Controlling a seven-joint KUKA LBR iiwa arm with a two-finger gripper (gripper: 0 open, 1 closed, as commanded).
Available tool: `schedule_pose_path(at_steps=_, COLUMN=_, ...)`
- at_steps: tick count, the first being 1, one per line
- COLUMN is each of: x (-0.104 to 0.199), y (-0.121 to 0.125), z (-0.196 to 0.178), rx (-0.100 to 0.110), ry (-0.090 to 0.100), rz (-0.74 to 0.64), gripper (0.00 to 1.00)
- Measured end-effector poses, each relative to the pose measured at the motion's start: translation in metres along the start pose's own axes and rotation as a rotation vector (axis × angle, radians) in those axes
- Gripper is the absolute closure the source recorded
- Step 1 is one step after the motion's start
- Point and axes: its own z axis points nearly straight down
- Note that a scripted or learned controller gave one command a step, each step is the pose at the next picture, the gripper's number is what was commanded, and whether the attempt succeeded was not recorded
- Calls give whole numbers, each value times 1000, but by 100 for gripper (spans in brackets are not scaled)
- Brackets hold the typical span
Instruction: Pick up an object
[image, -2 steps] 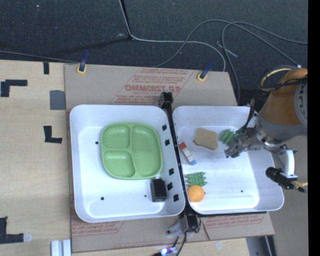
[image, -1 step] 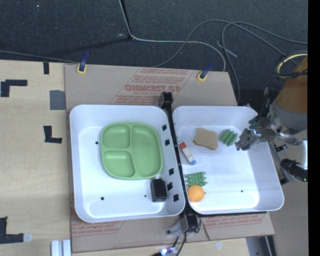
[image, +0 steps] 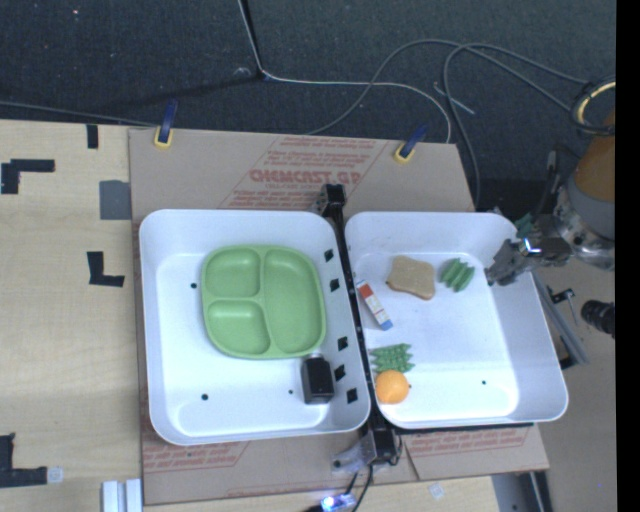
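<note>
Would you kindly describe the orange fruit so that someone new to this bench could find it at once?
Look at the right bin of the two white bins. Go to its near left corner, by the divider between the bins. The orange sits there, just below a bunch of green beans; it is the only round, bright orange thing among flat or green neighbours.

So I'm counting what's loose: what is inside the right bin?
The right bin holds a bread slice, two green vegetable pieces, a red-and-white packet and an orange. Anything beneath them is covered.
</note>
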Motion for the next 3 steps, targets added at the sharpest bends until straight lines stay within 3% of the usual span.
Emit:
schedule_pose_path(at_steps=1, x=53, y=1, z=-5, rx=4, ry=3, rz=-5, gripper=100)
schedule_pose_path(at_steps=3, x=167, y=7, z=25, rx=7, ry=3, rz=-5, gripper=100)
